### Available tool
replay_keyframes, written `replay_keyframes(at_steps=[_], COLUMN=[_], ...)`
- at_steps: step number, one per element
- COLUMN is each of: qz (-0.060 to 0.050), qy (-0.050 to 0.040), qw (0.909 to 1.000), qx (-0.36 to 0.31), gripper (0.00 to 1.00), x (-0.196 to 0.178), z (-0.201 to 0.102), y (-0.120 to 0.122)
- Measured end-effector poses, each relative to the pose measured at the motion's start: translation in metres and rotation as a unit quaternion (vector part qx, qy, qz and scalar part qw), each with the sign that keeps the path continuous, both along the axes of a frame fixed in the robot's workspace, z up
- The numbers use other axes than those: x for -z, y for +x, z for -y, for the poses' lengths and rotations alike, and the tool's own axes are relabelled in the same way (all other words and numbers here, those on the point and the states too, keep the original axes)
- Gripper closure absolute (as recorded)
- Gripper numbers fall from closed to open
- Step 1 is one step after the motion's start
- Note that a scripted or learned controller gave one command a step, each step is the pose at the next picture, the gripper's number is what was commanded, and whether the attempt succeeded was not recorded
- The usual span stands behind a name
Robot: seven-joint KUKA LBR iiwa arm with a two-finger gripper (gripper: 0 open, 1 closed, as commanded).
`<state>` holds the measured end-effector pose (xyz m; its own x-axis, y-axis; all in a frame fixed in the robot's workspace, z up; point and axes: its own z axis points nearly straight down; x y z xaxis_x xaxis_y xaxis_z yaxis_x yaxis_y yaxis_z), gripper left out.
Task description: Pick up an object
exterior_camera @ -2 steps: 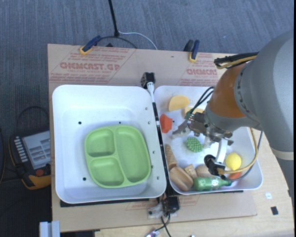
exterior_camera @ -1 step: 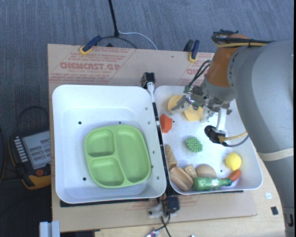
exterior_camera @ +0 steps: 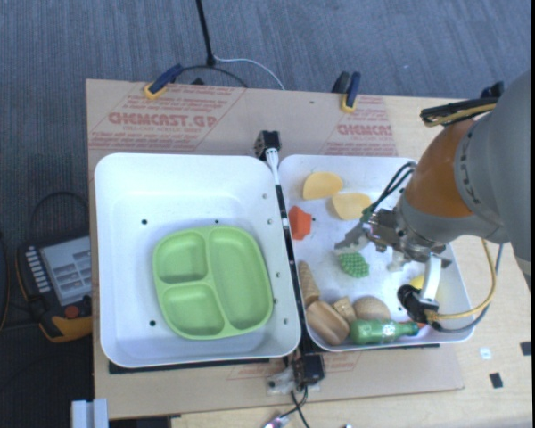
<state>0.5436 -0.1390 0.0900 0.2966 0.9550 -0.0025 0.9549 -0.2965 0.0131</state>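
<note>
Nearest, at the right bin's [exterior_camera: 292,279] front edge, lie a green bottle [exterior_camera: 381,331], two brown bread-like pieces [exterior_camera: 327,322] and a beige round thing [exterior_camera: 371,308]. Just behind, a green dotted item [exterior_camera: 353,264] lies under the gripper [exterior_camera: 372,236]; if it is held, I cannot tell. An orange piece [exterior_camera: 300,222] and two yellow pieces [exterior_camera: 322,185] lie farther. On the left, a green tray [exterior_camera: 214,280] sits in its bin [exterior_camera: 125,185]. Part of the arm [exterior_camera: 450,181] is cut off.

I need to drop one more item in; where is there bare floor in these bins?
Left bin: bare floor borders the green tray, widest along the top. Right bin: crowded along the bottom with food; the gripper hangs above the middle.
</note>
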Motion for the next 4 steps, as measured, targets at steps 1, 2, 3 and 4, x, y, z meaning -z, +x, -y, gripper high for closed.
replay_keyframes(at_steps=[1,2,3,4], qz=[0.003,-0.001,-0.003,-0.007], qy=[-0.0022,-0.0001,0.0007,0.0018], qw=[0.9999,0.9982,0.9993,0.9966], qx=[-0.016,-0.06,0.037,-0.082], gripper=[0.0,0.0,0.0,0.0], x=[0.0,0.001,0.001,-0.085], z=[-0.023,-0.018,-0.032,0.034], y=[-0.027,0.041,0.097,0.006])
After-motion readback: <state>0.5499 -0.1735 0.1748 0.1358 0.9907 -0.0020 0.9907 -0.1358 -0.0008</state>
